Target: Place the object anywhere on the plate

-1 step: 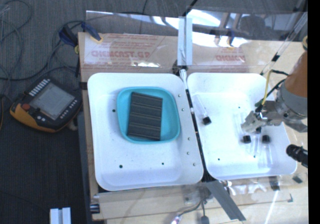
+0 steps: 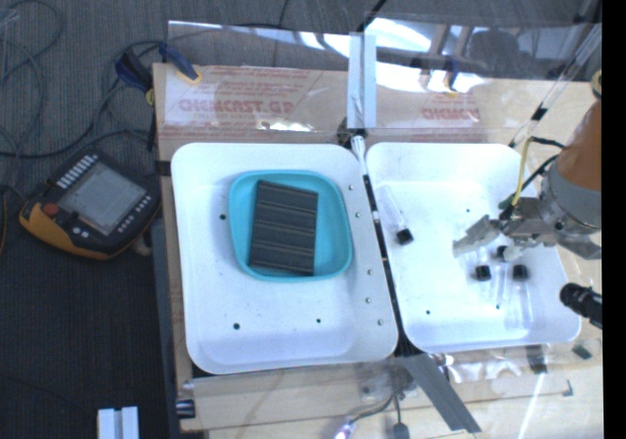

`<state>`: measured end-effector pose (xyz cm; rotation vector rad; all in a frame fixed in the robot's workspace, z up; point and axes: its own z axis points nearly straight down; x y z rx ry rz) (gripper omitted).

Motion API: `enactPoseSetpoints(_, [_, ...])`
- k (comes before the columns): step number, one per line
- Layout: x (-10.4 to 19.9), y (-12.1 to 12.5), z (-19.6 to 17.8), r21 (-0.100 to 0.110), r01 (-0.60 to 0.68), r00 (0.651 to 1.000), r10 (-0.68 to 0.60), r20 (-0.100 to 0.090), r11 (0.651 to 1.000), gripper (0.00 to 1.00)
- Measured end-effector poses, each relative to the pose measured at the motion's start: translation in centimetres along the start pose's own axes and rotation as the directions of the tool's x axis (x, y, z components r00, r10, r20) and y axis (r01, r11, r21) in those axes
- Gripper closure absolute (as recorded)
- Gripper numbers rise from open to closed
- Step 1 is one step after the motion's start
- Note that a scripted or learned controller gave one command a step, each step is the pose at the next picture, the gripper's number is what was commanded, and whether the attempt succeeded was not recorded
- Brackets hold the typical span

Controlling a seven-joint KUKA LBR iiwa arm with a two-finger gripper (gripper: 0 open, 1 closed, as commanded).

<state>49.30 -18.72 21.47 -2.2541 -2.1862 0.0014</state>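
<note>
A dark grey ribbed rectangular block point(image 2: 284, 226) lies flat on the turquoise plate point(image 2: 335, 249) in the left bin point(image 2: 205, 310). It sits near the plate's middle, long side running front to back. My gripper point(image 2: 501, 272) hangs over the right part of the right bin point(image 2: 440, 325), far from the plate. Its two black fingertips point(image 2: 482, 273) stand apart, open, and I see nothing solid held between them.
A clear tube with a black end point(image 2: 402, 234) lies in the right bin near the divider. Another clear item point(image 2: 513, 300) rests below the gripper. A teach pendant point(image 2: 93, 204) sits on the floor to the left. A clear wall stands behind the bins.
</note>
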Motion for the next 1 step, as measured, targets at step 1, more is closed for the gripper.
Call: enactPoseSetpoints(1, [-3.24, 1.99, -7.99, -0.001, 0.253, 0.967, -0.253, 0.005, 0.967, 0.00])
